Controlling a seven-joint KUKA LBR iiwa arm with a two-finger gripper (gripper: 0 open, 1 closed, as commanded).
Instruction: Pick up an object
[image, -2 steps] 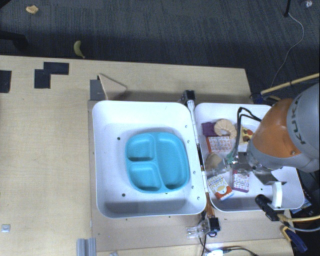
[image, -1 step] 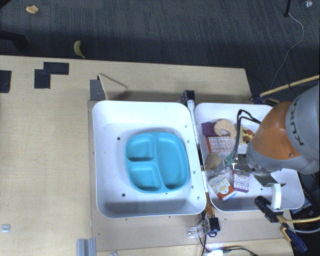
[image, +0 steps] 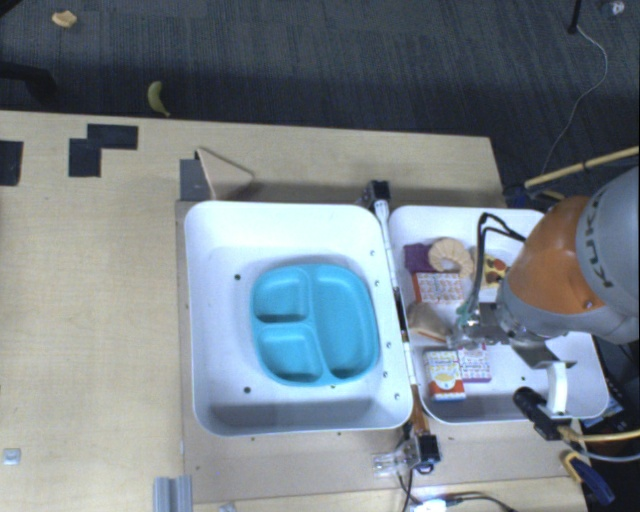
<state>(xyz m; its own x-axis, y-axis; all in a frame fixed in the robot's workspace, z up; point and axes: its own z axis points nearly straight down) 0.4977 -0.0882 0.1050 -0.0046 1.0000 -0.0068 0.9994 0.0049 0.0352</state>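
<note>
The right bin (image: 590, 395) holds a pile of small objects: a tan pastry-like item (image: 451, 256), a dark purple packet (image: 417, 257), a pink patterned box (image: 440, 289), a tan flat piece (image: 424, 322) and a small carton with red and white print (image: 446, 375). My gripper (image: 470, 330) hangs low over the middle of this pile, just right of the tan piece and above the carton. The grey wrist and orange band (image: 550, 270) cover the bin's right half.
The left bin (image: 215, 300) holds a blue three-compartment tray (image: 315, 322). A raised divider (image: 392, 280) separates the two bins. Cables (image: 495, 228) loop over the arm. Black tape patches (image: 100, 148) mark the bench at upper left.
</note>
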